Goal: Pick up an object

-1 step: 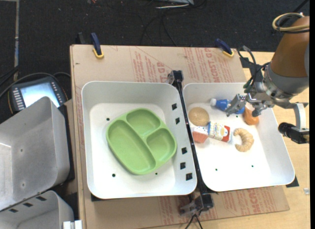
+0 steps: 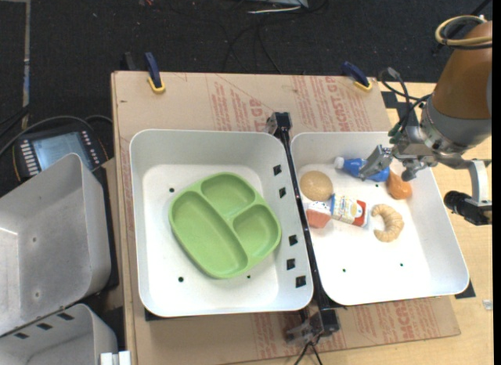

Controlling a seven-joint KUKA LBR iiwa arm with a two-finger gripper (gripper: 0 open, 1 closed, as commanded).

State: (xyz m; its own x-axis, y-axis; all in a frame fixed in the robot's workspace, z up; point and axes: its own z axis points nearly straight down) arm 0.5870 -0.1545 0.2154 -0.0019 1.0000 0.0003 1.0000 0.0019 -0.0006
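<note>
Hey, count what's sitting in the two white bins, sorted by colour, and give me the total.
Green: 1, divided plate
Blue: 1, blue object
Orange: 1, orange ball
Tan: 2, round bun, croissant
Red and white: 1, carton
Total: 6

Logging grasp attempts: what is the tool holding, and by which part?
Cannot be told: the tool hovers by the blue object and orange object, with no grasp visible.
</note>
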